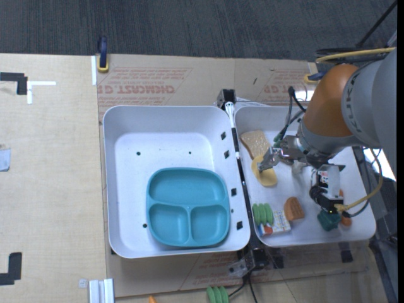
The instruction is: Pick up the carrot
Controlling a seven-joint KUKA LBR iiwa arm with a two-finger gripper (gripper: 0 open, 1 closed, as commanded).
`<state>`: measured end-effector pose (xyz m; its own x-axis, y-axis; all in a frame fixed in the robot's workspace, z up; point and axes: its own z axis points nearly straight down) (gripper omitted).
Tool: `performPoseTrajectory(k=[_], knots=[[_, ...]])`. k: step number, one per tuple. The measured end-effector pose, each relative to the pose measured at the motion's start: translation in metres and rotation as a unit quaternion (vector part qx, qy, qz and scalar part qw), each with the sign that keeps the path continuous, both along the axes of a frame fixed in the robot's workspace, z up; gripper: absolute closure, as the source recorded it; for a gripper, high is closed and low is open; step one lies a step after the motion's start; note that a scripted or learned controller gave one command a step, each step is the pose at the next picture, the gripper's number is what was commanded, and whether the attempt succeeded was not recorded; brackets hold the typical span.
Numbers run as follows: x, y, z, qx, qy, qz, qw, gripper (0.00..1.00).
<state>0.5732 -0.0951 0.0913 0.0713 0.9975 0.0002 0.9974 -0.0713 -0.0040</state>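
End effector [270, 160] low in the right bin [363, 188], at the yellow piece [267, 175] and far from the carrot.

Whether the end effector is spread or closed cannot be told. It hangs just beside the bread slice [255, 142], while what I take for the carrot [345, 219], a small orange bit with a dark green end, lies well apart at the bin's near right corner. The risk is grabbing the wrong food, or the cables [328, 201] and the rim crowding the carrot. The bin's middle floor offers open room.
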Motion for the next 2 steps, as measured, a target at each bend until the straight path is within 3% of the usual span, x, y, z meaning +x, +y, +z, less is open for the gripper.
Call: performPoseTrajectory(k=[1, 2], knots=[[0.0056, 0.0008, 0.0002, -0.0004, 0.0, -0.095, 0.9955, 0.0], [0.0056, 0.0007, 0.0002, -0.0004, 0.0, -0.095, 0.9954, 0.0]])
